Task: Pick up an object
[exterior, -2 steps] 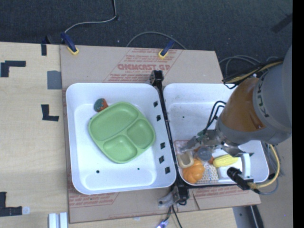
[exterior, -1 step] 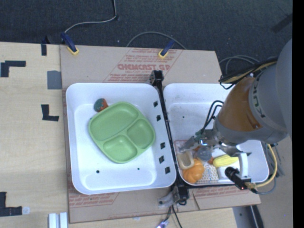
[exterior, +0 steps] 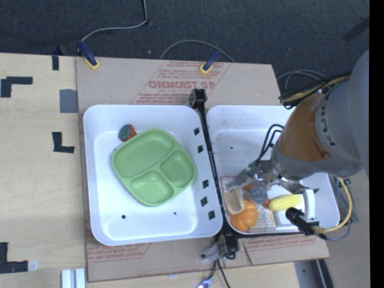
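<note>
My gripper (exterior: 254,185) hangs low over the front of the right bin (exterior: 240,128), reaching in from the right under the grey arm with its orange band (exterior: 303,134). Just below it lies a cluster of small items. An orange fruit (exterior: 243,219) sits at the bin's front edge, with a tan piece (exterior: 233,201) right behind it. A yellow corn-like item (exterior: 284,203) lies to the right, and a flat patterned card (exterior: 264,219) rests under them. The gripper is right above the tan piece and the card. I see nothing held in it.
The left bin (exterior: 99,161) holds a green divided plate (exterior: 153,167) and a small red and green item (exterior: 126,132) at its back left. A black divider (exterior: 207,155) runs between the bins. Cables (exterior: 327,224) loop beside the arm at the right bin's front right corner.
</note>
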Robot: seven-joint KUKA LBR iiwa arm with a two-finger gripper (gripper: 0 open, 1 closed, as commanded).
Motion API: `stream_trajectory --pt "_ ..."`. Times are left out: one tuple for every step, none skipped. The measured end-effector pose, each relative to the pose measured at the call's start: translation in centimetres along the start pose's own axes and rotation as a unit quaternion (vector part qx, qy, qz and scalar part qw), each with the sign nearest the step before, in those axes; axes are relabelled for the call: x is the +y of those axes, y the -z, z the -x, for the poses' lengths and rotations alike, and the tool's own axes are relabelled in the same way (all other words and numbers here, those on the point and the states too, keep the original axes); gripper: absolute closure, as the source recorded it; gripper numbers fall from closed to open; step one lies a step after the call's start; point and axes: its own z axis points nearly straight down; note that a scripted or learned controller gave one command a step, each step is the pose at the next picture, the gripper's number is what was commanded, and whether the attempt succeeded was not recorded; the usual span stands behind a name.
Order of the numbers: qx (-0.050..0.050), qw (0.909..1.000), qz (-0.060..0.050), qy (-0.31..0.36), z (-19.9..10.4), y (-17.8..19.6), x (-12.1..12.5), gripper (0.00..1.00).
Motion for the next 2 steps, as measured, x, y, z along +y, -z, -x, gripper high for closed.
stream_trajectory --pt "-0.003 1.0000 0.000 -0.002 6.7 2.8 -0.1 0.00" --pt "-0.003 1.0000 0.000 0.000 -1.9 9.6 4.3 0.00"
